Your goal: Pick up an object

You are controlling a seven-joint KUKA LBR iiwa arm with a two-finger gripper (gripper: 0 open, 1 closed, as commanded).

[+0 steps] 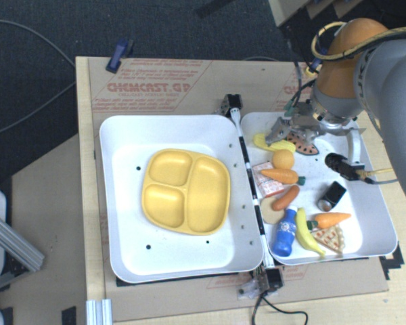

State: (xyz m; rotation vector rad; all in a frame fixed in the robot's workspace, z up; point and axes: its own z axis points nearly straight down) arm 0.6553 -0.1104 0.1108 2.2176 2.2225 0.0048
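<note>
Camera view has the pincer (292,128) low at the far end of the right white bin (373,212), right over a small yellow banana (276,144); can't tell if it's spread or pinching. Just nearer sit a round orange fruit (282,159) and an orange plastic carrot (281,176). Left white bin (122,181) holds a yellow sectioned plate (186,191).

This looks like a robotics lab. A cardboard-topped bench (155,87) stands on dark carpet (40,19) with loose cables (27,39) trailing, two white bins (115,181) are clamped side by side, and plastic toy food (294,215) lies under a grey industrial arm (386,66).
</note>
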